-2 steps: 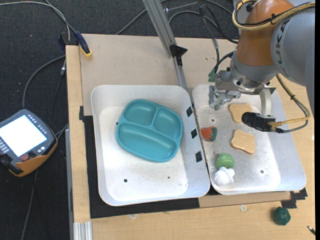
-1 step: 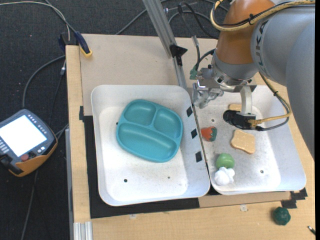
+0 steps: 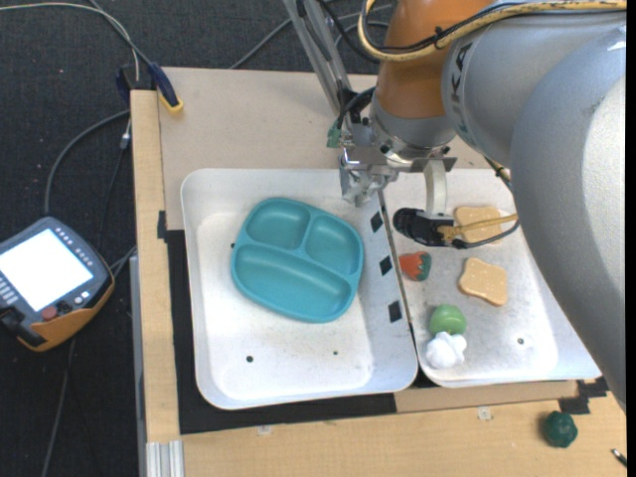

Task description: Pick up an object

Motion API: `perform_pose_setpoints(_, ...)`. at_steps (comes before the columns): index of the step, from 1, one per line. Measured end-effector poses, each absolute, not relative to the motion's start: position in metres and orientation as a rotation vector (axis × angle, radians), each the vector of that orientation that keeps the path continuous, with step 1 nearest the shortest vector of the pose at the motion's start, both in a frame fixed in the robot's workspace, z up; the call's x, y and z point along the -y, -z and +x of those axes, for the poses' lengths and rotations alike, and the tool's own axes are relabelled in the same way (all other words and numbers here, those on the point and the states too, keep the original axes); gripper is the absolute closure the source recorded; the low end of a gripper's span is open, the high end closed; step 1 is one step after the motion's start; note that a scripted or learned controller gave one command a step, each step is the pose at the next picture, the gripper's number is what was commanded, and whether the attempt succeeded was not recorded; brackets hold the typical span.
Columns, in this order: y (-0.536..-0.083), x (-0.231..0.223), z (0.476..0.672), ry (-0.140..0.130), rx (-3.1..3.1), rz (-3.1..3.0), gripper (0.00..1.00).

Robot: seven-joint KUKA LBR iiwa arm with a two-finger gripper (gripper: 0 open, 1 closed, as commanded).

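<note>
Find the gripper (image 3: 361,189) low over the far end of the ridge between the left bin (image 3: 288,361) and the right bin (image 3: 522,351), with nothing visibly clamped in it; cannot tell from this slant whether spread or closed. Judge the step as choosing and approaching a target, with nothing picked up yet. Look just down and left for the teal divided plate (image 3: 298,258), lying flat in the left bin: broad, shallow, thin-rimmed, probably awkward for a two-finger grasp unless taken by the raised edge. Look just down and right instead for the small red and green piece (image 3: 415,264), close beside the ridge in the right bin and nearest of the small things; likely the easier choice. Shift sideways off the ridge before descending, to avoid striking the bin walls. Spread wide on the way down, centre over the piece, sink close to the bin floor, then close gently and lift straight up. Beware of knocking a rounded piece into a roll with a one-sided touch. Further out, consider the upper toast slice (image 3: 484,215) and the lower toast slice (image 3: 484,281), both flat and hard to get under. Leave the green ball (image 3: 447,318) and the white lump (image 3: 445,350) just beside it near the front edge, for fear of nudging one while closing on the other. Ignore the dark green thing (image 3: 558,427) out on the bench and the handheld screen (image 3: 45,276) far left
</note>
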State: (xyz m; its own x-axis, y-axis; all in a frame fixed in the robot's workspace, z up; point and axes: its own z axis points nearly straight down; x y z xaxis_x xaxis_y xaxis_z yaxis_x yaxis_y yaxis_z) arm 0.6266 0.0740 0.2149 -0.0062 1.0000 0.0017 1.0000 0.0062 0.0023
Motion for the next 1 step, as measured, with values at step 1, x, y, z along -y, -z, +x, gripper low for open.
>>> perform_pose_setpoints(1, -0.2153, -0.0704, 0.6260, -0.002, -2.223, 2.220, 0.00)
